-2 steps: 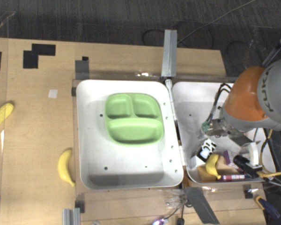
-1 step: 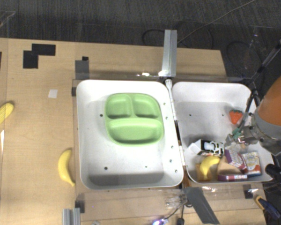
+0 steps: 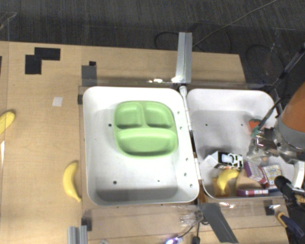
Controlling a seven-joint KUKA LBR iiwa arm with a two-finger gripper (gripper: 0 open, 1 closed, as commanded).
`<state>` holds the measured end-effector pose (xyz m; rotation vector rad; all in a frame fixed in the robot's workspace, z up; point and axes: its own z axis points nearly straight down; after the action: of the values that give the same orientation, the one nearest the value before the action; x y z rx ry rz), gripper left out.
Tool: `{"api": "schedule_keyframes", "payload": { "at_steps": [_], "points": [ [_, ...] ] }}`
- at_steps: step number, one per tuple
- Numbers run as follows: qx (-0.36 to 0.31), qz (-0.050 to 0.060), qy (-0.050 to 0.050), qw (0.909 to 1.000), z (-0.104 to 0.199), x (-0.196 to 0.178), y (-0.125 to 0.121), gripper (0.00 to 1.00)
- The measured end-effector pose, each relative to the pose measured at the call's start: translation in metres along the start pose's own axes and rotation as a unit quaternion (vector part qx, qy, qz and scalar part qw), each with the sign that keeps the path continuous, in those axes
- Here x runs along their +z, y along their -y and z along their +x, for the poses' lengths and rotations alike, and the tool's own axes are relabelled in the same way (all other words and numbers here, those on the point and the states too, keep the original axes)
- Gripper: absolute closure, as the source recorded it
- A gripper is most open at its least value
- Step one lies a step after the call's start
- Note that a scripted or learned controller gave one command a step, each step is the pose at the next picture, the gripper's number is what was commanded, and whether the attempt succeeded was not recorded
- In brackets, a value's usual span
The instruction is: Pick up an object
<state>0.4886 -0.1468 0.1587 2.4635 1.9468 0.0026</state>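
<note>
**Arm over the right bin, objects heaped at its lower edge**

The arm (image 3: 300, 118) enters from the right edge of the frame, its orange band at right centre. The gripper (image 3: 259, 142) sits low over the right bin (image 3: 218, 103), toward that bin's right side. Whether the pincer is apart, together or clamped on anything cannot be told; the metal parts there are small and cluttered.

Right bin contents, all gathered along the lower part:
- a yellow banana (image 3: 224, 181) at lower centre, touching the pile around it
- a small black-and-white item (image 3: 230, 159) just above the banana
- a purple packet (image 3: 254, 170) to the banana's right, just below the gripper
- a brown block (image 3: 249, 189) at the lower rim
- a small orange and green piece (image 3: 254, 124) just above the gripper

The left bin (image 3: 99, 151) holds a green divided tray (image 3: 144, 127) with three compartments, lying flat in the upper centre of that bin.

On the wooden bench (image 3: 35, 151), left of the bins: a second banana (image 3: 71, 181) near the left bin's lower corner, and a corn cob (image 3: 1, 125) at the far left edge
</note>
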Motion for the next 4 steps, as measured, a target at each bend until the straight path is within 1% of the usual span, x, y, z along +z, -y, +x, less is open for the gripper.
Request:
{"api": "schedule_keyframes", "payload": {
  "at_steps": [1, 2, 3, 4],
  "points": [
    [0.185, 0.001, 0.0, 0.9828, 0.022, 0.039, -0.033, 1.0],
    [0.184, 0.001, 0.0, 0.9829, 0.022, 0.039, -0.033, 0.0],
    [0.051, -0.014, 0.001, 0.9986, 0.057, 0.068, 0.006, 0.0],
    [-0.099, 0.0, 0.0, 0.9951, 0.088, -0.025, -0.042, 0.0]
  ]
}}
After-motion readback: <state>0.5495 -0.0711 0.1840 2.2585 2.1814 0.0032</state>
